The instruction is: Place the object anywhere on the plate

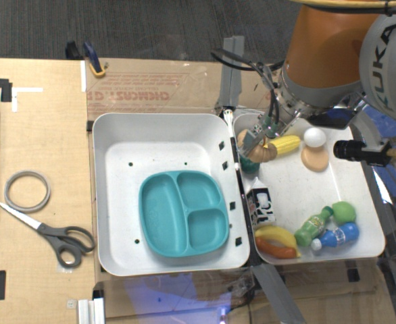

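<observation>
**Mia:** Yellow and red toy fruit lies at the front of the bin on the right side of the view. Next to it lie a green bottle and a blue bottle.

**Sam:** And where is the gripper?

**Mia:** It hangs at the back left corner of that bin. It is just beside a yellow corn cob and a small brown lump. Nobody can tell from this view if the gripper is open or closed, or if it holds anything.

**Sam:** So which thing goes on the plate?

**Mia:** Most likely the corn cob, since the gripper is right at its end. It lies on its side on the bin floor, touching the brown lump. A white egg sits near its other end.

**Sam:** Is the corn hard to pick up?

**Mia:** It looks like a light plastic toy, stiff and a bit smooth. Being round, it may roll or slip out. The best place to grab seems to be across its middle, on the long sides.

**Sam:** And the plate?

**Mia:** The teal plate rests in the other white bin, well apart from the corn. It has three hollows, and any of them would do. The wall between the bins needs to be cleared on the way.
</observation>
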`<move>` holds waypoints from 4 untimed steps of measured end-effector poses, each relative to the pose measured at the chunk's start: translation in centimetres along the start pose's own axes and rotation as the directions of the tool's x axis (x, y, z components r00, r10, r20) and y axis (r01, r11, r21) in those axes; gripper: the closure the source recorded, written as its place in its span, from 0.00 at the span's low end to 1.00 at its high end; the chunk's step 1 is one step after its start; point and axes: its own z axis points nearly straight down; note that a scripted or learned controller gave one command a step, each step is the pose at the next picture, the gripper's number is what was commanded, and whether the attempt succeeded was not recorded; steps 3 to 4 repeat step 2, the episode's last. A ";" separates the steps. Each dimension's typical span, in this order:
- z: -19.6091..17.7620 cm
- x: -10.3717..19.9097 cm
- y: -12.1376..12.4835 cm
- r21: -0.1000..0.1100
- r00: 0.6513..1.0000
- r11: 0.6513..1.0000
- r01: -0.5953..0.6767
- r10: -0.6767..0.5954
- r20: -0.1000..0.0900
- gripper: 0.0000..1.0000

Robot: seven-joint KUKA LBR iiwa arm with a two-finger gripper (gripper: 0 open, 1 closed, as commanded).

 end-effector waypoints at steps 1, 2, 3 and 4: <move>4.4 7.3 1.8 0.001 0.998 0.998 0.066 -0.066 -0.002 1.00; 4.4 7.2 1.8 0.000 0.998 0.998 0.065 -0.065 -0.001 0.00; 4.4 7.2 1.8 0.000 0.998 0.998 0.065 -0.065 -0.001 0.00; 4.4 7.2 1.8 0.000 0.998 0.998 0.065 -0.065 -0.001 0.00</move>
